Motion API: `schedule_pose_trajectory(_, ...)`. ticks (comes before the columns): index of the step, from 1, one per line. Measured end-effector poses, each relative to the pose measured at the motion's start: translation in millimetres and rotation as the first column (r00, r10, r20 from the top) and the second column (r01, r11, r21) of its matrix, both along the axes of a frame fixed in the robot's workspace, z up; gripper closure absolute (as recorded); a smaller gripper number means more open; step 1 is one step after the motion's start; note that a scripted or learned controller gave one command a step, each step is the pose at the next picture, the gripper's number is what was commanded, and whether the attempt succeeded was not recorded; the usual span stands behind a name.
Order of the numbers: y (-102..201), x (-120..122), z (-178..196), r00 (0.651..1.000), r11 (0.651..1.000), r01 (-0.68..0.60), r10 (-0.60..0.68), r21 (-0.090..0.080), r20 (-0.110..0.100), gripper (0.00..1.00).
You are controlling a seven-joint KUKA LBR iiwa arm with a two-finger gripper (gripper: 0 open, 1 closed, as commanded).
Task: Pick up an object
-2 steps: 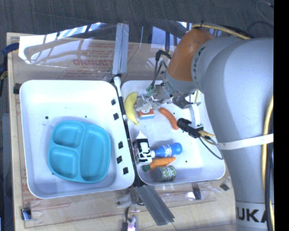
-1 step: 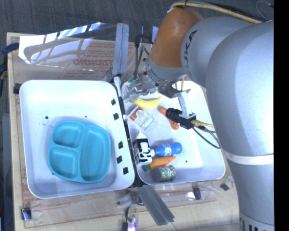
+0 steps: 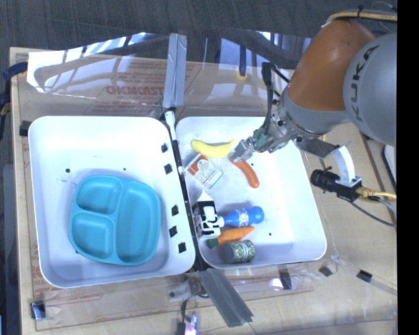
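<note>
Gripper (image 3: 241, 152) sits low between banana (image 3: 211, 147) and sausage (image 3: 249, 174) (whether open or closed, cannot tell); risk: nudging both, gripping neither.

A: How many bins?
B: Two: a left bin (image 3: 49, 138) and a right bin (image 3: 300, 187).
A: What do they hold?
B: One blue tray (image 3: 116, 219), one banana (image 3: 211, 147), one sausage (image 3: 248, 174), one packet (image 3: 204, 171), one bottle (image 3: 232, 218), one carrot (image 3: 234, 234), one can (image 3: 240, 251).
A: Seven items?
B: Yes, seven.
</note>
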State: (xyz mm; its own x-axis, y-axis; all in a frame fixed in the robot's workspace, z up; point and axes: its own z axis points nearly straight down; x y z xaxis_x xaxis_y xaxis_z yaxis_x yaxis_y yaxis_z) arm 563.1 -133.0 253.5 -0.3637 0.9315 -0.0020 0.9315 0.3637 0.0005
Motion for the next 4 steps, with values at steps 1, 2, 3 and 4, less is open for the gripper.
schedule_pose_trajectory(1,-77.3,-18.5,-67.7,0.967,0.967,-0.253,0.253,0.003,-0.004,1.00)
schedule_pose_trajectory(2,-76.2,94.6,-73.5,1.000,1.000,0.004,-0.004,0.000,-0.001,1.00)
schedule_pose_trajectory(3,-76.0,94.7,-73.4,1.000,1.000,0.003,-0.003,0.000,-0.001,0.00)
schedule_pose_trajectory(4,-76.6,63.0,-154.4,1.000,1.000,0.027,-0.027,-0.001,0.011,0.00)
